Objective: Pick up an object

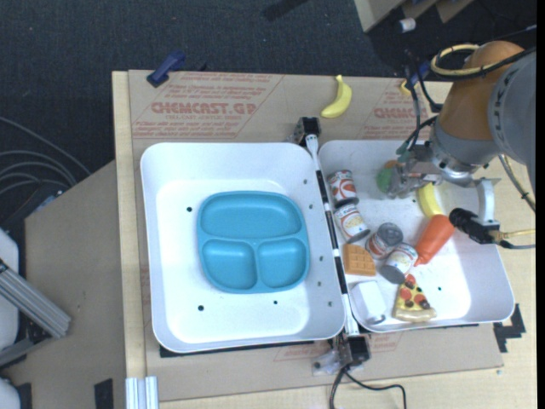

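Note:
My gripper (pixel 407 175) is low over the back of the right bin (pixel 490 284), at the end of the grey and orange arm (pixel 477 100). A small green object (pixel 387 178) lies right beside the gripper on its left. Just below the gripper is a yellow banana (pixel 429 201), and an orange carrot (pixel 434 237) lies in front of that. Along the bin's left side stand three small cans (pixel 341 186) (pixel 351 221) (pixel 383 241). Nearer the front are a waffle (pixel 359 262), a pizza slice (pixel 413 301) and a white cup (pixel 368 296).
The left bin (pixel 166 254) holds a blue divided plate (pixel 252 239). A second banana (pixel 338 100) lies on the cardboard behind the bins, and a blue clip (pixel 164 69) sits at the back left corner. Black cables (pixel 477 224) trail from the arm over the right bin.

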Available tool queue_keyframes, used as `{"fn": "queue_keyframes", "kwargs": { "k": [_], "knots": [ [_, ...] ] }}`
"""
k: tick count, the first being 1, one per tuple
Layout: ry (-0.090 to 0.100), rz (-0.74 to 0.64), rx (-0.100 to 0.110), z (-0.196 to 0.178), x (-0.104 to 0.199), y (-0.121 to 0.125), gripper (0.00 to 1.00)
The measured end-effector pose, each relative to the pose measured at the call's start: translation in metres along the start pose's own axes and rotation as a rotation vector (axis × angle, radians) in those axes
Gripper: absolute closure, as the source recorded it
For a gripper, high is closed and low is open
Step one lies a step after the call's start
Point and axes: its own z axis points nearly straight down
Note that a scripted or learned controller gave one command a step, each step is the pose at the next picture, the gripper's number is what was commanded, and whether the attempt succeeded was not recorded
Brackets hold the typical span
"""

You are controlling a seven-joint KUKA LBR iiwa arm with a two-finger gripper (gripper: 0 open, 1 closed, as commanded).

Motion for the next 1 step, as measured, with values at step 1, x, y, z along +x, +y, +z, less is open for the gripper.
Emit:
{"fn": "queue_keyframes", "kwargs": {
  "k": [1],
  "knots": [
    [0.000, 0.000, 0.000, 0.0000, 0.0000, 0.0000, 0.00]
  ]
}}
